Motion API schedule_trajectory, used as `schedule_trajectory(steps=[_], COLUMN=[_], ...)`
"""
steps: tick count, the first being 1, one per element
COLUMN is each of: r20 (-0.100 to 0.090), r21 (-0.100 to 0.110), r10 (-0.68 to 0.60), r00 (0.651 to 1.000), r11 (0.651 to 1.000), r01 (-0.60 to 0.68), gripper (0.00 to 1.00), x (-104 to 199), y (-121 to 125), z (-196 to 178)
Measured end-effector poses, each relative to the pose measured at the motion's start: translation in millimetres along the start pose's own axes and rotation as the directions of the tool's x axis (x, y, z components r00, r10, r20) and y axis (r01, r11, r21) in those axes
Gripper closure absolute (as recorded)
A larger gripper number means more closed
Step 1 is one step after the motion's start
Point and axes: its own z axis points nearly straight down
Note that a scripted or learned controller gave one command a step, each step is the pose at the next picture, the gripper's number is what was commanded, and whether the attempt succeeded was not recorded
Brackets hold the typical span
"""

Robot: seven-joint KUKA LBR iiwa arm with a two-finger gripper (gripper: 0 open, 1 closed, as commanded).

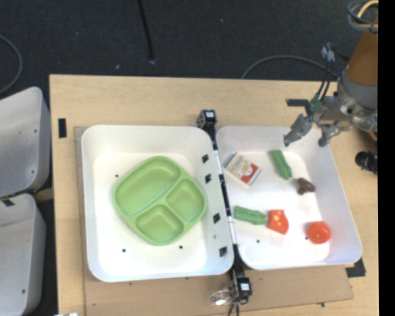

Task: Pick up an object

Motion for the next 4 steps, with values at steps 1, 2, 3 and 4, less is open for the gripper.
schedule_trajectory(steps=[1, 2, 3, 4], r20=[0.002, 0.003, 0.002, 0.003], r21=[-0.012, -0.009, -0.007, -0.013], r10=[-0.002, -0.002, -0.001, 0.002], r00=[1.000, 1.000, 1.000, 1.000], r11=[1.000, 1.000, 1.000, 1.000], r01=[0.002, 0.002, 0.001, -0.002], gripper=[0.00, 0.00, 0.00, 0.00], x=[1, -1, -3, -4], y=[2, 10, 14, 15], z=[-8, 37, 100, 151])
